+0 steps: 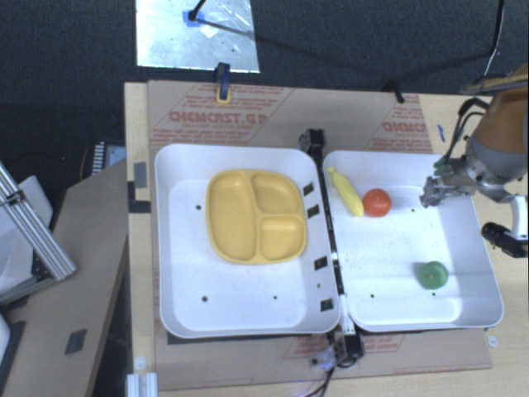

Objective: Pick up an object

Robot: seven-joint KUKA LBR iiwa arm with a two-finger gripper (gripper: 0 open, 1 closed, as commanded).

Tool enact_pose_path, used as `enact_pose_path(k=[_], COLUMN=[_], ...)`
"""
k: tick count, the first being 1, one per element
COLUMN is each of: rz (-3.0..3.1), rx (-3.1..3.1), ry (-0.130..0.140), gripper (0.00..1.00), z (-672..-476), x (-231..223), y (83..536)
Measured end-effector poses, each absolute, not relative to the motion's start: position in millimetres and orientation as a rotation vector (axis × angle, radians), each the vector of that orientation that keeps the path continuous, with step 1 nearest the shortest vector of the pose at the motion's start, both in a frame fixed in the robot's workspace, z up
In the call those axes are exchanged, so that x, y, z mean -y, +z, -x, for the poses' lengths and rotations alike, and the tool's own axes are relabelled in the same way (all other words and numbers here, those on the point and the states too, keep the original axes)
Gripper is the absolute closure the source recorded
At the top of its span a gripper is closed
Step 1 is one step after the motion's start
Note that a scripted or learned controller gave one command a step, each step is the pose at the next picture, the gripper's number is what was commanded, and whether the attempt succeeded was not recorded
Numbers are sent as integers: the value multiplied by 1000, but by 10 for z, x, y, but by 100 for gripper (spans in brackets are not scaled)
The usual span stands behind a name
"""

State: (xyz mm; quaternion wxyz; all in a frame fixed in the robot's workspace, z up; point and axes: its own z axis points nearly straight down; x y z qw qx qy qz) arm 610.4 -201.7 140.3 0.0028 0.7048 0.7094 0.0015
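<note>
Hovering over the right bin (463,246), the gripper (433,193) hangs above bare floor; its finger state cannot be told. Tomato (377,203), banana (346,193) and lime (431,275) lie apart, easing access.

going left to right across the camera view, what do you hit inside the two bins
yellow divided tray → banana → red tomato → green fruit, with the tool hanging at about the same point across, higher in the picture
</note>
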Motion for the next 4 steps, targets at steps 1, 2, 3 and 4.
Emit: enact_pose_path(k=[1,2,3,4], rz=[-2209,-2210,-2213,-2212], rx=[-2224,-2224,-2231,-2231], ry=[6,5,1,1], gripper=[100,100,100,100], z=[-6144,-6115,-6032,-5921], x=[1927,1912,1362,885], y=[1997,2633,2486,2443])
